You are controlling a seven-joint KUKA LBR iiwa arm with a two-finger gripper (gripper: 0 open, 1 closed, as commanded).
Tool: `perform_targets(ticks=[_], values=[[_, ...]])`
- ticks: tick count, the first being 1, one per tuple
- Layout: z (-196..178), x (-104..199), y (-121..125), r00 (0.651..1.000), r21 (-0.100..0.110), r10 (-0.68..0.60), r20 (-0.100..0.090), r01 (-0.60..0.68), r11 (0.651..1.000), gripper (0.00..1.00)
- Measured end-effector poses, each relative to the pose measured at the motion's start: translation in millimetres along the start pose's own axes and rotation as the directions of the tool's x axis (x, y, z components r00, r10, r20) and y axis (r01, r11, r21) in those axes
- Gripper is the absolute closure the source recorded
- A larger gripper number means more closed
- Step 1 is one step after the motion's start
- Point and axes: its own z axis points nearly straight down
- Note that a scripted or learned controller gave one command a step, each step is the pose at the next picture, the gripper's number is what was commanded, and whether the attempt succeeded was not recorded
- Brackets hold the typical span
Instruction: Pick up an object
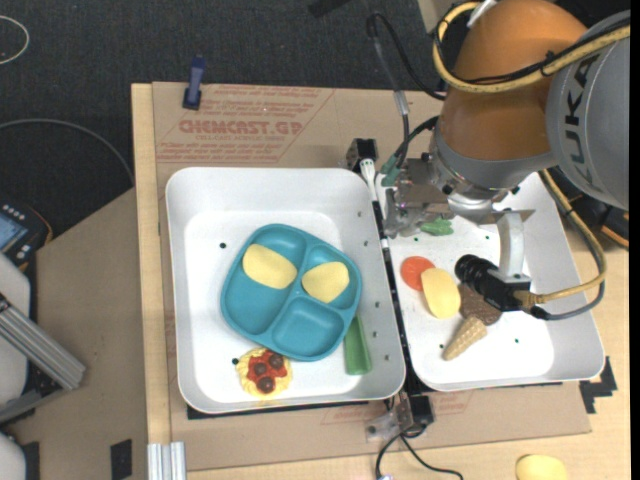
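As counted: two yellow pieces [300, 273], maybe.

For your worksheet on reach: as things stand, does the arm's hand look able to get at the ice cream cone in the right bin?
Probably yes. The ice cream cone lies bare near the right bin's front, touching only the yellow piece; nothing covers it.

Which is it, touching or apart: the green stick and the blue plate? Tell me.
Touching: the camera view shows the green stick lying against the blue plate along its lower right rim.
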Motion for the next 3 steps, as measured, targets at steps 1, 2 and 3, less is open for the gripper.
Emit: perform_targets(ticks=[1,2,3], values=[[-54,49,-58,1.000,0.002,0.003,0.001,-0.003,1.000,1.00],[-171,-11,-55,1.000,-0.013,0.012,0.001,-0.012,1.000,1.00],[-64,-25,-58,1.000,0.014,0.010,0.003,-0.010,1.000,1.00]])
